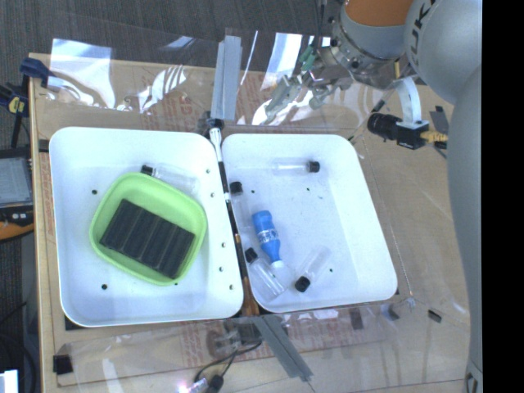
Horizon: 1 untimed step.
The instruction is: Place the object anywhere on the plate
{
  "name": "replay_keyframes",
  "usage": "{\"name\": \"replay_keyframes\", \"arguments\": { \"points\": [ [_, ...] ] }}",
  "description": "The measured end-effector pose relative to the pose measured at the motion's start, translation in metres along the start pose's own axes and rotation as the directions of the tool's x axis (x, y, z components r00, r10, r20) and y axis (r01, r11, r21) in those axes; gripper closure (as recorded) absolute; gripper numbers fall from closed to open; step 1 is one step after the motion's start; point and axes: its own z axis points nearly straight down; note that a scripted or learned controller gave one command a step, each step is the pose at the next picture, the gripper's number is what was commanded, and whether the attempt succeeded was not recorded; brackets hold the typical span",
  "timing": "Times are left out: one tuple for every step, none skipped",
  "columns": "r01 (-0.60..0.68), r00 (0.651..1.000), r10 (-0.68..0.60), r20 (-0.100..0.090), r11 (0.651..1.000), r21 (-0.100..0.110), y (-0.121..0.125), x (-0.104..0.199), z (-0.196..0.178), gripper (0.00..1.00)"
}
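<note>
1. Bottle (265,234), blue, lying in the right bin (372,219), well below the pincer (296,91) and slightly left of it, not held.
2. Pincer fingers spread apart, gripping nothing, hanging beyond the right bin's far rim.
3. Clear vials (295,167) just below the pincer; others beside the bottle.
4. Green plate (110,211) far down-left, in the left bin (70,285), carrying a dark ribbed slab (147,237).
</note>
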Motion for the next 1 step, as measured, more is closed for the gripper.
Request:
{"name": "replay_keyframes", "arguments": {
  "points": [
    [-0.088,0.996,0.088,-0.001,0.996,0.001,0.0389,0.1901,0.0139,0.0]
  ]
}}
